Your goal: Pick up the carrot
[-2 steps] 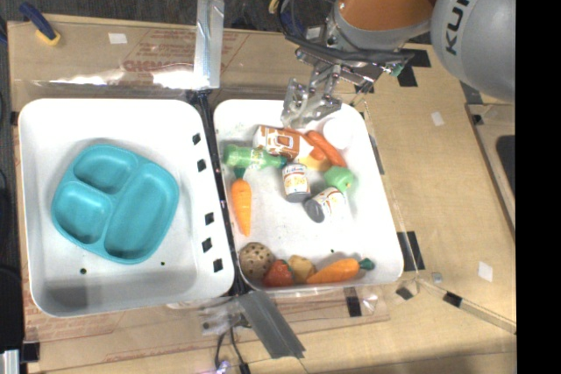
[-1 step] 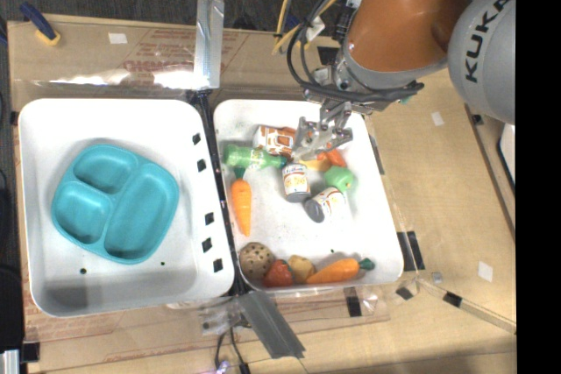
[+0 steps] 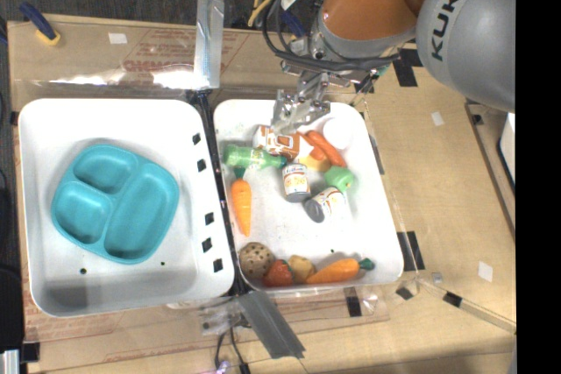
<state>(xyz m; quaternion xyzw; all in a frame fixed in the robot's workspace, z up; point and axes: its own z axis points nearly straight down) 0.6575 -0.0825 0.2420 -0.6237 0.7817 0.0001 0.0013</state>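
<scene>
Robotics lab: KUKA arm [image 3: 465,22], taped bins [image 3: 114,276]

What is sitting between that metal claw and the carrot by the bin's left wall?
The gripper hangs over the right bin's far end. Between it and the carrot lies a green bottle, just beyond the carrot's leafy end. The carrot's top is uncovered, so nothing visible blocks a reach from above.

Lay flat by the right bin's left wall: orange carrot [image 3: 241,204], green top far, tip near. Second carrot [image 3: 337,271] along the near wall, leafy end rightward.
</scene>
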